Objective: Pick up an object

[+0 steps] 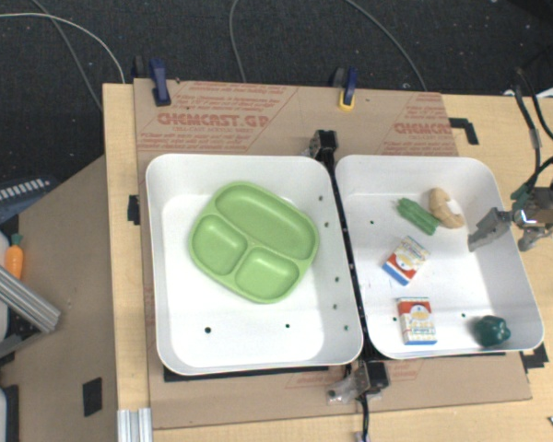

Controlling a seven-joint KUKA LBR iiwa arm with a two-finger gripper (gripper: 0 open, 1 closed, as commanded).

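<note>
Left bin (166,274): holds the green divided plate (253,241).
Right bin (511,274): just right of the left bin.
Blue clamps (158,81): beyond the left bin, on brown board (286,118).

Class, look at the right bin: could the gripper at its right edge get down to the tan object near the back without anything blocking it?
Probably yes. The gripper sits just right of the tan object, with bare bin floor between. The green piece lies on its far side.
</note>
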